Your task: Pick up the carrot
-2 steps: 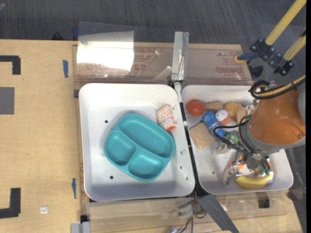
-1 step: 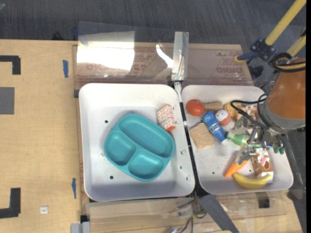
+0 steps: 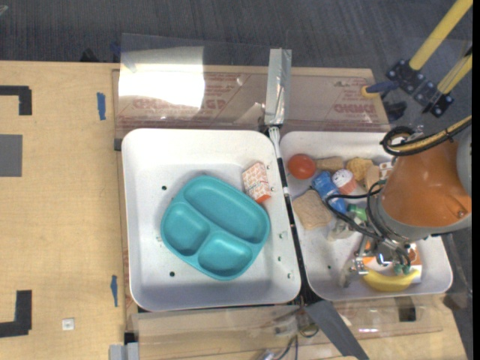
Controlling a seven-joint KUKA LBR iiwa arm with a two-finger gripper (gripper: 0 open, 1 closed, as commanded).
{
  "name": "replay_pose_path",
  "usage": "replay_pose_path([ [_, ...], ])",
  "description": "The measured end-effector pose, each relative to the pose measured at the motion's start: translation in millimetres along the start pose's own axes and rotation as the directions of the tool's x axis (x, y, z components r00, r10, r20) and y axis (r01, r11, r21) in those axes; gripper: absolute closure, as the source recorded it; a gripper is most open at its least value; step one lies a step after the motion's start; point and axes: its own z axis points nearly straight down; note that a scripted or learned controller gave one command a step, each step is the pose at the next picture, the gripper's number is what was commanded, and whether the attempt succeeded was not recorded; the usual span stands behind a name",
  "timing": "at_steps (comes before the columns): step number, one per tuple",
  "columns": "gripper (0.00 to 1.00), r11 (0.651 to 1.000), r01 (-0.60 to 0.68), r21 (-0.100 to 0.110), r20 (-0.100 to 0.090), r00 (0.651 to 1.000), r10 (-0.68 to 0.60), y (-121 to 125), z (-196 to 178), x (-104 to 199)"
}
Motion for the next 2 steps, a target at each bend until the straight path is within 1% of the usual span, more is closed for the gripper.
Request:
replay_pose_path([
  [1, 1.0, 1.0, 0.002, 0.0, 0.01, 1.0, -0.002, 1, -12, -3],
  [2, 1.0, 0.992, 0.124, -0.003, 0.001, 0.992, -0.124, 52, -99, 1],
])
